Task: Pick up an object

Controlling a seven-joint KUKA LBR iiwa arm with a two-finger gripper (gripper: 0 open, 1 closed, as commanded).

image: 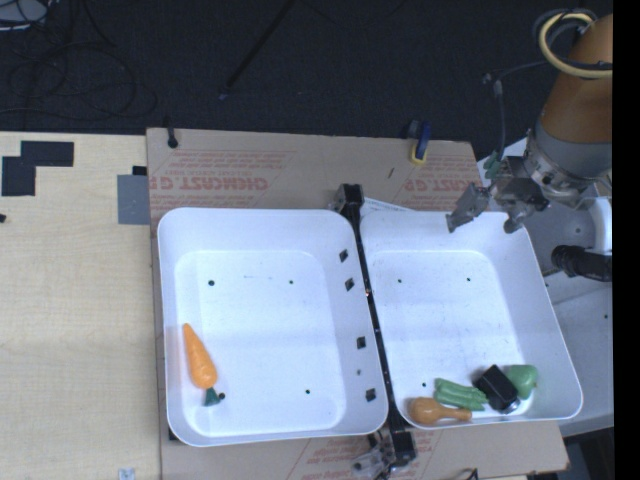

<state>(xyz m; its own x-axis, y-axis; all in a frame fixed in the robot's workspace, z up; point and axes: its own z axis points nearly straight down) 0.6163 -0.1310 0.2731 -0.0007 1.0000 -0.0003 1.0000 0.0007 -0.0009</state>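
The gripper (492, 208) hangs open and holds nothing, above the far edge of the right bin (560, 353). The nearest objects, a green vegetable (459, 393), a black block (496, 387) and a tan gourd (436, 411), touch each other against the near wall, so the fingers may hit the wall or clamp two at once.

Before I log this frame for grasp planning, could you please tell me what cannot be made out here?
- Pincer, camera view: small and blurred, so open or shut cannot be told.
- Arm: cut off by the right and top edges.
- Black object in the right bin: too small to identify; it covers part of the green items beside the tan pear-shaped toy.
- Toy carrot in the left bin: its dark leafy tip is too small to resolve.
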